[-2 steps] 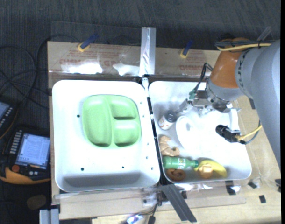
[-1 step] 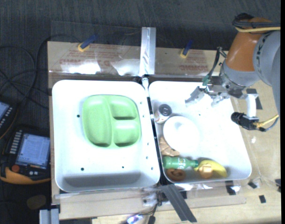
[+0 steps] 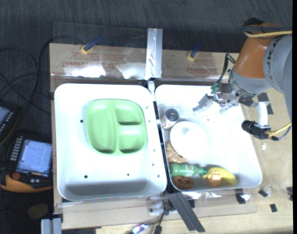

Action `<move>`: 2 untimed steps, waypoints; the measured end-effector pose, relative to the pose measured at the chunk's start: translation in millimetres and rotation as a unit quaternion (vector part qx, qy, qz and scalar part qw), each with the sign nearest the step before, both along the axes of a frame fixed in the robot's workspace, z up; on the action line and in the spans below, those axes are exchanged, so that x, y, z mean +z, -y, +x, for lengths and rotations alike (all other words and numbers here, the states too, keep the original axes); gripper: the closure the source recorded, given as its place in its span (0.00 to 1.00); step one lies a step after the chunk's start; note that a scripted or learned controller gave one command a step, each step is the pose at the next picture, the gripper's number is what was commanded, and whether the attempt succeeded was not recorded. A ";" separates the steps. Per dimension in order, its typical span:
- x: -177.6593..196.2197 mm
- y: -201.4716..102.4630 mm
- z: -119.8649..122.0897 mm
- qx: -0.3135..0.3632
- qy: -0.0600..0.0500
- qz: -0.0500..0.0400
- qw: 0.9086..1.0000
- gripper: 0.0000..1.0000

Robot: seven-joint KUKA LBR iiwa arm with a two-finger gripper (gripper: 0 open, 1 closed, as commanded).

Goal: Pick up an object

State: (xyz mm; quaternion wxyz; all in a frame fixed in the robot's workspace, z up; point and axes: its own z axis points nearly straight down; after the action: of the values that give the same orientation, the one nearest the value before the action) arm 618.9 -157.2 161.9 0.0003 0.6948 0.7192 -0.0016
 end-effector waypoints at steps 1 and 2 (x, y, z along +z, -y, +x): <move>-68.2 -57.6 -20.8 0.057 0.009 -0.001 0.998 0.00; -68.6 -22.0 52.8 0.101 0.005 -0.001 0.995 0.00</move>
State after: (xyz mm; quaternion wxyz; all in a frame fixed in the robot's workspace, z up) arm 671.7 -135.2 93.3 0.0053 0.6182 0.7860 0.0012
